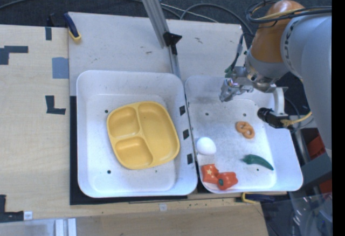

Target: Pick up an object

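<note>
The right bin point(215, 116) holds a white egg point(205, 146), an orange pretzel-shaped piece point(245, 129), a green pepper-like piece point(257, 161) and a red and orange piece point(218, 175) at its front edge. My gripper point(230, 91) hangs over the far part of this bin, up and to the left of the pretzel piece, apart from every object. Nothing shows between its fingers.
The left bin point(91, 89) carries a yellow divided plate point(143, 133). A grey metal pole point(156, 8) slants across the back of the bench to the gap between the bins. Cables run behind the bins.
</note>
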Controlling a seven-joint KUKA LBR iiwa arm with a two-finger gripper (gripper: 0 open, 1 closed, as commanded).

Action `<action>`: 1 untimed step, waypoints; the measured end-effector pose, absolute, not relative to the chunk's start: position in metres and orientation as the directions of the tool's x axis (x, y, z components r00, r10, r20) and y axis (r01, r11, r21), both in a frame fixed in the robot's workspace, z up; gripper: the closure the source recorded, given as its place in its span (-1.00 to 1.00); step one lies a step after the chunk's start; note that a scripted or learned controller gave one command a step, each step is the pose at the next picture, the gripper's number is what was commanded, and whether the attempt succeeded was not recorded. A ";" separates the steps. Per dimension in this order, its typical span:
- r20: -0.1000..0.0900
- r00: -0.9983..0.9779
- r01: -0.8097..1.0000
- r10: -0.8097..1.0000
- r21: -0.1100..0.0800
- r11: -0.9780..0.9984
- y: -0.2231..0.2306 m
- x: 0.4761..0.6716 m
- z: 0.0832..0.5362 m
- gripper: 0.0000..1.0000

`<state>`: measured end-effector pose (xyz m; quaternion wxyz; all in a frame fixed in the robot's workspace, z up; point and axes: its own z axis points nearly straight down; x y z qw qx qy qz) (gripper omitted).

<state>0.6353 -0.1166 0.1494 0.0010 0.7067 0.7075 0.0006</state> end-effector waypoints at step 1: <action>-0.001 -0.001 1.000 1.000 0.005 0.001 -0.118 0.627 0.207 1.00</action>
